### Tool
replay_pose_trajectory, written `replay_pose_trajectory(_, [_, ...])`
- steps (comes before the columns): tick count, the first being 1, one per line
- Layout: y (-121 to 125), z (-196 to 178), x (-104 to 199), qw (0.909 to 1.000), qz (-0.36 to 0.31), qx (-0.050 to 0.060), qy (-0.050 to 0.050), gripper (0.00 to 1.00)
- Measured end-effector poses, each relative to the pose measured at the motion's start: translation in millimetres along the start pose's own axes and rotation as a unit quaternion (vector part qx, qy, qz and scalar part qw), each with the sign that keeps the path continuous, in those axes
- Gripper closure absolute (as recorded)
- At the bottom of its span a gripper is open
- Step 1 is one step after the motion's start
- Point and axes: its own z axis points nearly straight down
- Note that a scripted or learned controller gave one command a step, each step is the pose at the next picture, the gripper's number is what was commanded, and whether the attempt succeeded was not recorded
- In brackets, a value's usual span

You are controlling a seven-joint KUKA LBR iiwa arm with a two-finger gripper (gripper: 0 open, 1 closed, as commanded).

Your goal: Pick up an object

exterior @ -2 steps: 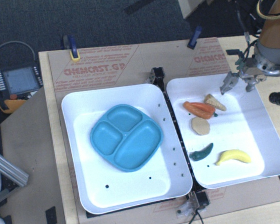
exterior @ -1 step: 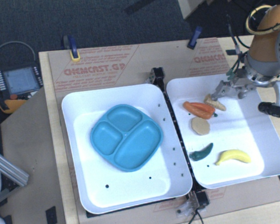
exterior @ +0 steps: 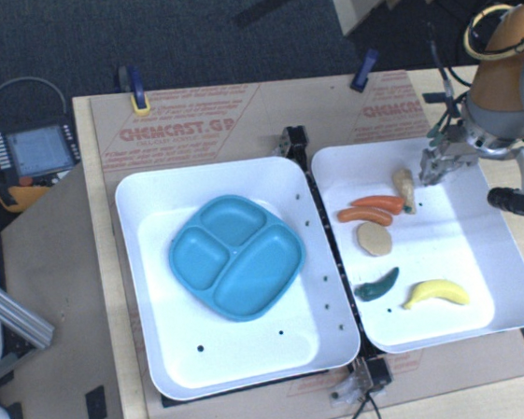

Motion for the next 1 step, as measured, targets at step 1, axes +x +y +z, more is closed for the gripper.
replay_pose_trajectory(1, [1.6, -64.5, 3.3, 1.0, 0.0, 0.001, 0.001, 1.0])
